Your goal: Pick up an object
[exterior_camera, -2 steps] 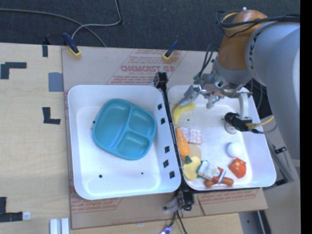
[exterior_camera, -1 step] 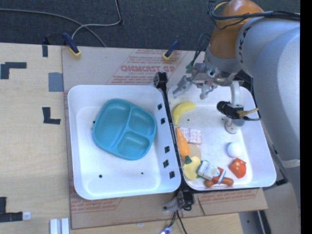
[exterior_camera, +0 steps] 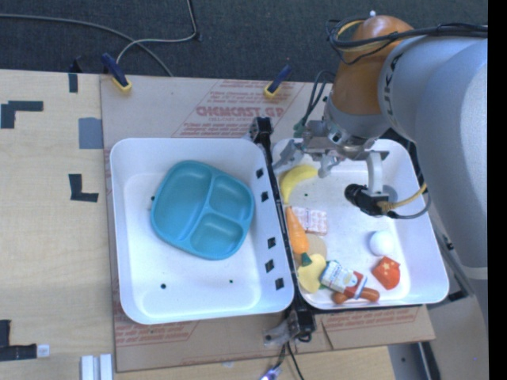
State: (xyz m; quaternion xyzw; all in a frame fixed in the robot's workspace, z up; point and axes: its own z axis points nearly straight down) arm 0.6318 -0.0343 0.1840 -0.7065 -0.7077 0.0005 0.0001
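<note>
My gripper [exterior_camera: 310, 158] hangs over the back left of the right bin [exterior_camera: 412, 165], open, with nothing between its fingers. Just beneath and in front of it lies a yellow banana-shaped piece [exterior_camera: 295, 180]. Along the bin's left side are an orange carrot [exterior_camera: 297, 232] and a pink-and-white packet [exterior_camera: 316, 221]. At the front lie a yellow piece [exterior_camera: 311, 274], a small carton [exterior_camera: 339, 275] and a red-orange piece [exterior_camera: 358, 294]. A white egg [exterior_camera: 382, 242] and a red piece [exterior_camera: 386, 271] sit at the right.
The left bin [exterior_camera: 127, 236] holds a blue divided plate [exterior_camera: 203, 208]. A black fitting with cable [exterior_camera: 369, 200] hangs from the arm over the right bin's middle. The black-marked divider [exterior_camera: 272, 212] separates the bins. The arm's bulk covers the right side.
</note>
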